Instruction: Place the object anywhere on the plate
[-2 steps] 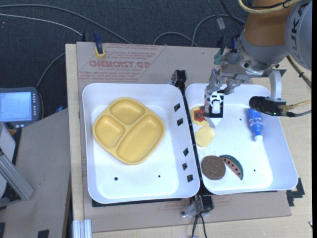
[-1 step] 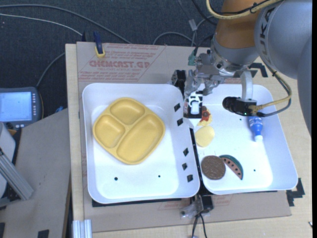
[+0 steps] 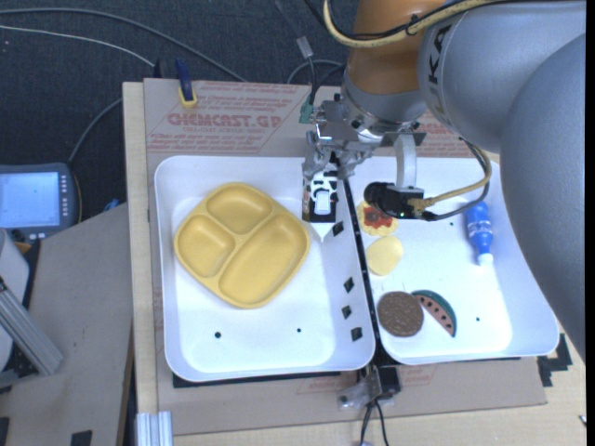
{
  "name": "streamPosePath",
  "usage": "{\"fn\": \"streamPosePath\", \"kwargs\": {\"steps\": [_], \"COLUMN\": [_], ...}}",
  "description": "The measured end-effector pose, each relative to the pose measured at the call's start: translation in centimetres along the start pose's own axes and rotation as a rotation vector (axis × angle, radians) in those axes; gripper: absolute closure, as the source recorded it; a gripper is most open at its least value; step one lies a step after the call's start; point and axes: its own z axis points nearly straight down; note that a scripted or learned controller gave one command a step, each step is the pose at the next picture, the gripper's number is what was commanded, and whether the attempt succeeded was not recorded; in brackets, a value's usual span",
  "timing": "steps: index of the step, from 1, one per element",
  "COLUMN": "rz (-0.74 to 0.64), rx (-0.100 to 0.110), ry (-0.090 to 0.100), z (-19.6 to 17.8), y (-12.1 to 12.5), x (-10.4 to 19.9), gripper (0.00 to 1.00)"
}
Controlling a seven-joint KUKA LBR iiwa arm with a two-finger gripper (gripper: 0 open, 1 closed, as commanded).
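Looks like the carry step: gripper [image 3: 323, 196] sits over the bins' divider, can't tell its grip. Yellow plate [image 3: 243, 243] lies just left; next, swing there.

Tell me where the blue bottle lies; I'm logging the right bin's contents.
The small blue plastic bottle lies in the right white bin, near its far right side, apart from the watermelon-slice toy and the round brown cookie nearer the camera.
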Motion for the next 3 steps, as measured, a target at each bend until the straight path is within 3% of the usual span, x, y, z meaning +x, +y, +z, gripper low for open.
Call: {"fn": "streamPosePath", "kwargs": {"steps": [2,3], "rz": [0.003,0.005], "rx": [-0.002,-0.001], "ry": [-0.002,-0.002], "z": [3.3,3.2], "y": [0.9,0.9], "x": [10.4,10.2], "gripper": [1.00,0.00]}}
